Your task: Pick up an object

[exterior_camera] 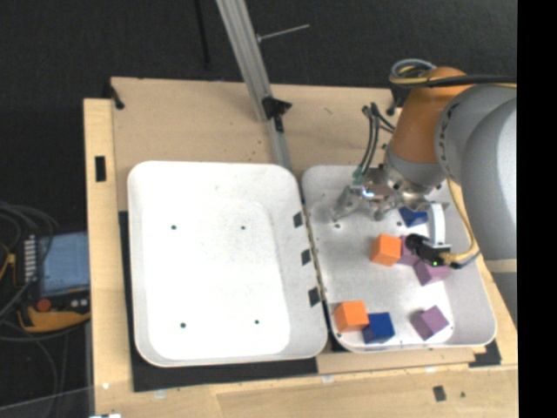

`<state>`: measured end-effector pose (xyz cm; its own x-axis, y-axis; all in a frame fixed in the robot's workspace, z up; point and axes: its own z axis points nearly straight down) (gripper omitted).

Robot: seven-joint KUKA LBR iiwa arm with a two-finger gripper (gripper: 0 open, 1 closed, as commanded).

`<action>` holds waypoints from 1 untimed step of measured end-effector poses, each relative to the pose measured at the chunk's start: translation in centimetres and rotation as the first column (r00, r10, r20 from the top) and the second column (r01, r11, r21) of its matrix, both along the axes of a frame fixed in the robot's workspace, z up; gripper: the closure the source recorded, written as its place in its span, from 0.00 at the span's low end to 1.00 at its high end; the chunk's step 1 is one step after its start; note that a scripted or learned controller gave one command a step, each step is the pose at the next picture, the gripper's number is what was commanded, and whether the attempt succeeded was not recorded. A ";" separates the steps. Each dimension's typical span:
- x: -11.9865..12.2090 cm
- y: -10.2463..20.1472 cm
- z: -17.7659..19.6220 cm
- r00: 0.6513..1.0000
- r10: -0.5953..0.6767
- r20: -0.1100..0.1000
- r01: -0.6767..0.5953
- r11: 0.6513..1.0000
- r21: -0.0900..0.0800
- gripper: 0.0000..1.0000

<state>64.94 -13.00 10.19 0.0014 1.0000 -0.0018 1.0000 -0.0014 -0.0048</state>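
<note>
Grey claw (348, 204), its spread hard to tell, hangs near right bin's (470, 333) left rim, blocks clustered well clear.

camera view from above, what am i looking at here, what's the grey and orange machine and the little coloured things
You are looking down at a slant from one fixed camera over a wooden bench. The grey machine with the orange band is a robot arm, reaching in from the right. At its end is its tool, the part meant to grasp things; it hangs low over the far end of the right shallow white bin. Nothing can be seen held in it.

In that bin lie small blocks: an orange cube near the middle, another orange cube and a blue cube at the near edge, and a purple cube beside them. More purple and blue blocks sit partly hidden under the arm. The left shallow white bin sits alongside.
</note>
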 end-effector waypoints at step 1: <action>0.1 -0.1 -0.4 1.000 -0.002 0.005 0.002 1.000 -0.001 0.00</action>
<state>64.99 -13.14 9.77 0.0030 1.0000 -0.0028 1.0000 -0.0030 0.0001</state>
